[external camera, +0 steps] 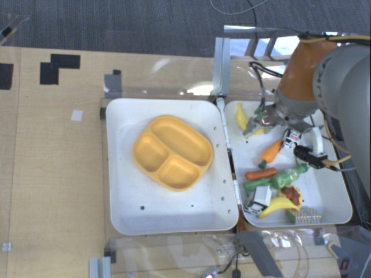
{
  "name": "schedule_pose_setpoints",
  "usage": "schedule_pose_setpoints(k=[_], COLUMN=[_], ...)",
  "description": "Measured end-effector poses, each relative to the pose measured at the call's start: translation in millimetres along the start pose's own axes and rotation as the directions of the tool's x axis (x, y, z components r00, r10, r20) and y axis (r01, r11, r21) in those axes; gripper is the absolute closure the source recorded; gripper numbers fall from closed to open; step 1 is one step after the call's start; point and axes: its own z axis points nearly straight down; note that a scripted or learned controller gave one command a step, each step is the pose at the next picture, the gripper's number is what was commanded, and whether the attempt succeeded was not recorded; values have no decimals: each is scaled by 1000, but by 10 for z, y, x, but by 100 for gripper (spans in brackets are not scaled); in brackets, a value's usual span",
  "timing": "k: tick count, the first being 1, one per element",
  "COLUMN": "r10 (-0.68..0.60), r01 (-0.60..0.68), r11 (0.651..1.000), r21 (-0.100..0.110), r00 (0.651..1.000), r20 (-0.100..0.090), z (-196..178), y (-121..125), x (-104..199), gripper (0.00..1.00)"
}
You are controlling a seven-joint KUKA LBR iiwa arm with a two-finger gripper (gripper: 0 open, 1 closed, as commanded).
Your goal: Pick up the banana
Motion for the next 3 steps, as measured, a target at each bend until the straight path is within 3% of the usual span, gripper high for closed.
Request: schedule_pose_setpoints(k=[1,2,3], r10=[-22,-310,-295], r01=[22,310,295], r11=[1000,951,955], r21=[6,9,5], r00=[1000,951,955], r20=[-3,-7,-2], z=[-1677,-893,-1767], y=[-324,-1018,-1267], x=[631,208,-258], gripper=[100,100,100])
